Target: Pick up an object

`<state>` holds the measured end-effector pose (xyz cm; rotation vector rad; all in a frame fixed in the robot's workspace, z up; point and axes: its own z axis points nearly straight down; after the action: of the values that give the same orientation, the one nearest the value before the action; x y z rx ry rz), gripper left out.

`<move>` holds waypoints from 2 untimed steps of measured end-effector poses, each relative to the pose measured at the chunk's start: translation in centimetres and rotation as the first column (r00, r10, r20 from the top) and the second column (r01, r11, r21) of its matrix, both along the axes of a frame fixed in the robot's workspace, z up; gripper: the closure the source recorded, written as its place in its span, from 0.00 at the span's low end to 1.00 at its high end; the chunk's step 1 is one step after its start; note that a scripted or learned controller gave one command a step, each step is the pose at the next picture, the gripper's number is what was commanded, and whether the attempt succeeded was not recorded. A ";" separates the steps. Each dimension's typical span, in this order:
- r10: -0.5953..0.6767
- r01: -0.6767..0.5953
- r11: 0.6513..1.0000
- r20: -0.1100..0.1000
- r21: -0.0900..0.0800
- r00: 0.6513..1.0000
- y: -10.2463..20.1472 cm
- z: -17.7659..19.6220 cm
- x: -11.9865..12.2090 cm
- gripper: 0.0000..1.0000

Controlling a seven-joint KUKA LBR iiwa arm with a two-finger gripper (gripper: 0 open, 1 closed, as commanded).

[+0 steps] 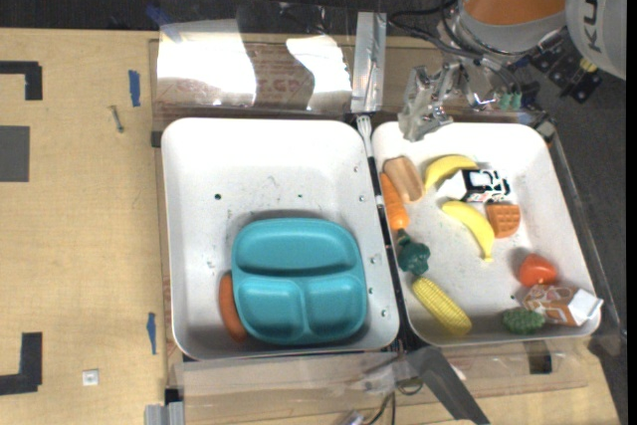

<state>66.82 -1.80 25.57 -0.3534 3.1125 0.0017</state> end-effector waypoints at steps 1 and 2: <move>0.006 -0.006 1.000 0.008 -0.002 1.000 -1.2 6.1 0.1 1.00; 0.145 -0.145 0.989 -0.006 -0.001 0.989 -0.5 0.8 -7.3 1.00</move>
<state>59.47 -2.28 26.39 -0.5794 3.0851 0.0020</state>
